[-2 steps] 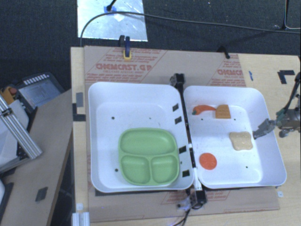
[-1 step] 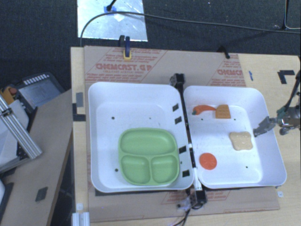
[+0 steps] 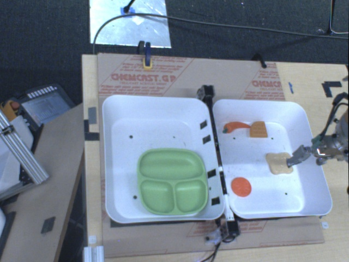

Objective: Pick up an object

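Note:
The right bin holds several small objects. An orange curved piece lies at its back, touching a tan block. A pale beige flat piece lies near the middle right, and an orange-red disc sits toward the front. My gripper reaches in low from the right over the bin's right wall, its tip right beside the beige piece's right edge. Nothing is seen held in it.
The left bin carries a green divided plate in its front half. A black divider strip runs between the bins. Cables hang at the right edge, and grey equipment stands to the far left.

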